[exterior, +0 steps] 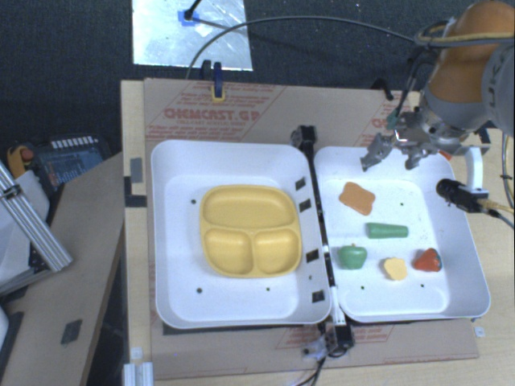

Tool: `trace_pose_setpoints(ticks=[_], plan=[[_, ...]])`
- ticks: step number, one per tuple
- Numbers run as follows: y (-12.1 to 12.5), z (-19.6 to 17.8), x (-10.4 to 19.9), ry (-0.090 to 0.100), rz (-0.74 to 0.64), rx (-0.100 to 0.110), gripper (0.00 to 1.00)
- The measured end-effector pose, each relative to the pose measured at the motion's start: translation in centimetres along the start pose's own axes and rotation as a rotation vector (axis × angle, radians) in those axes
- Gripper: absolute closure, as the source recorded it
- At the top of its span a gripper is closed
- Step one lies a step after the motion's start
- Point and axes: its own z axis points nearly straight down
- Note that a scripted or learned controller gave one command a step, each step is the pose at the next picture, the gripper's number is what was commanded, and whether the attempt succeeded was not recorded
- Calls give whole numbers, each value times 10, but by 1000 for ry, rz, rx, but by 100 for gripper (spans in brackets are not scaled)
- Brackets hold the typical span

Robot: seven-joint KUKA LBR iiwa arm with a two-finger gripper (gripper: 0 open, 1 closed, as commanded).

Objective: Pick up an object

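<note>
My gripper [394,158] hangs open over the far edge of the right bin [459,240], with nothing between its fingers. Below it in that bin lie an orange piece [356,198], a green cylinder [387,231], a green pepper-like piece [352,256], a yellow piece [394,268] and a red piece [427,260]. The orange piece is the closest, a little to the near left of the fingers.
The left bin [173,215] holds a yellow divided tray [248,229]. A black divider [315,223] runs between the bins. A black fitting [457,193] juts over the right bin's right rim. Cables arc above the bench at the back.
</note>
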Motion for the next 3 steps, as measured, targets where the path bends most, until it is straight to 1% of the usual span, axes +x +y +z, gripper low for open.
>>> trace_pose_setpoints(ticks=[1,2,3], plan=[[2,-7,0,-1,-2,-12,0],[2,56,1,-1,0,-7,0],[10,114,-3,-1,1,-8,0]])
